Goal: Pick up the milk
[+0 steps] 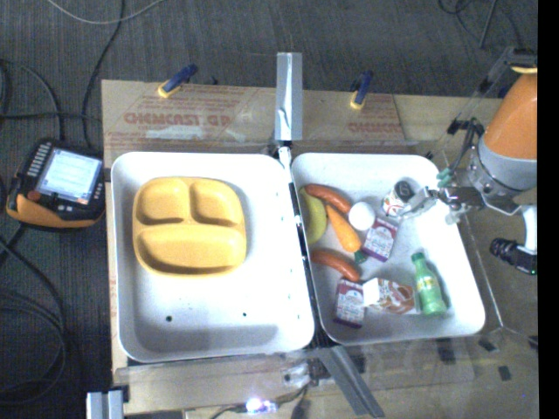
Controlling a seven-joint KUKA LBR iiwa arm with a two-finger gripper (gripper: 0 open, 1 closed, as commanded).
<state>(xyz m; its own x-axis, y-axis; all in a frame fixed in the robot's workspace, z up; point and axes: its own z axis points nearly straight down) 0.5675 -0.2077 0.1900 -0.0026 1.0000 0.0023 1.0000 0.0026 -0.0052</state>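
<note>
Milk (380,238): small maroon carton, white label, lying tilted; gripper (417,197) state unclear.

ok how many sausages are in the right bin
2. One sausage lies near the bin's top left, beside the yellow-green fruit. The other sausage lies lower, just above a small carton. Part of another could be hidden under the clutter.

Milk carton (348,304) hemmed by sausage (335,264) and packet (389,295).
</note>
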